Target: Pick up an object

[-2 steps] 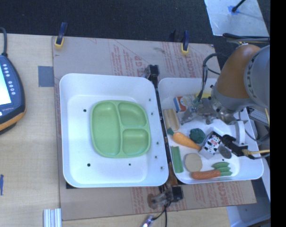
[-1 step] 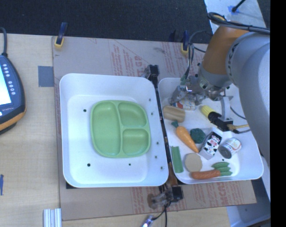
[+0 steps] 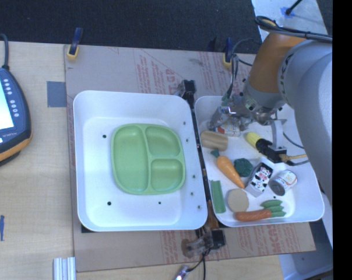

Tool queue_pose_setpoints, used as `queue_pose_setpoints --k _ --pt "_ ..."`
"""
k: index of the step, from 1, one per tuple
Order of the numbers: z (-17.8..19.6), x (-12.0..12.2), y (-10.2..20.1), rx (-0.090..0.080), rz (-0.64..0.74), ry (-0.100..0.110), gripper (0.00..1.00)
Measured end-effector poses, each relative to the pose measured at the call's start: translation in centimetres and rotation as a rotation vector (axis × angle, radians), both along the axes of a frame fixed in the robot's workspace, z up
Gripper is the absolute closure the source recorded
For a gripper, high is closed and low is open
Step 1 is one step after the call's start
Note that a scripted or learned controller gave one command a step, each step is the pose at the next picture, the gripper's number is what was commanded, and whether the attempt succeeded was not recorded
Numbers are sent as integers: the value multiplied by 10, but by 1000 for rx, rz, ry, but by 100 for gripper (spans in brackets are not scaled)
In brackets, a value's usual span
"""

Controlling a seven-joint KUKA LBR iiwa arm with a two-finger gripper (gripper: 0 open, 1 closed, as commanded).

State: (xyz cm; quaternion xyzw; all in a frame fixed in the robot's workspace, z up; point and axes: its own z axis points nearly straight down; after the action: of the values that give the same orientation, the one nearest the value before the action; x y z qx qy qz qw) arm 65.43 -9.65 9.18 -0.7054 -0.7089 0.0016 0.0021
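Camera view: pincer (image 3: 224, 121) low over far end of right bin (image 3: 307, 206), just above wooden cylinder (image 3: 214, 140); cannot tell its state. Carrot (image 3: 229, 171), cow-print carton (image 3: 259, 178), small can (image 3: 282, 181) lie in same bin. Green divided plate (image 3: 147, 158) sits in left bin (image 3: 88, 156).

My arm (image 3: 304, 69) comes in from the right side. It is big and grey, with an orange band above the wrist. It bends down and leans to the left. At its end the gripper (image 3: 225, 120) hangs low, near the top of the right bin. Thin wires run along the wrist. The gripper's tip looks small and blurry to me from up here.
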Motion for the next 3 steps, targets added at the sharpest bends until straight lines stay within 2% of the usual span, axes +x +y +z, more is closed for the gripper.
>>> queue_pose_setpoints --k 1,2,3 --pt "0 2 3 -1 1 -3 0" --pt "10 2 2 -1 4 0 100" --pt "101 -53 5 0 -4 -2 100"
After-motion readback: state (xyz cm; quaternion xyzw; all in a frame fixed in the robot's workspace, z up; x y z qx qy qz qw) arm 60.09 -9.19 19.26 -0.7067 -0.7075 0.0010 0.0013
